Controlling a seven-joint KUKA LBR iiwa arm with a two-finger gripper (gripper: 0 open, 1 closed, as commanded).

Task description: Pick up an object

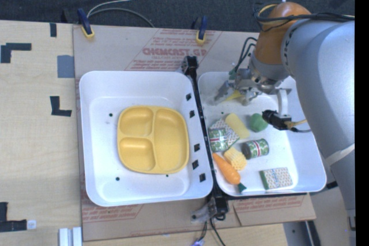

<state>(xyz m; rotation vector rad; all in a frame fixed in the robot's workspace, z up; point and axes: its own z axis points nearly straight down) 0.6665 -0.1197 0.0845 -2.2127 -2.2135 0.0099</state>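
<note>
Right bin [305, 173], near end: one patterned box [275, 178], one carrot [226, 169], one corn cob [234, 158]
Middle: one can [255, 148], one green packet [221, 137], one yellow block [237, 125], one green lump [258, 121]
Left bin [98, 141]: one yellow divided plate [153, 139]
Far end: one gripper [237, 91] low over the right bin's floor; grip state cannot be told

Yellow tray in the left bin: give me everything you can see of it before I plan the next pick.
The yellow tray looks like smooth moulded plastic, a rounded rectangle with a raised rim and three compartments: two smaller ones on its left side, one above the other, and one long one on its right. It lies flat, open side up, slightly rotated, near the middle of the left bin, resting on the bin floor. Its compartments hold nothing. Nothing else touches it; the claw is over the other bin.
</note>
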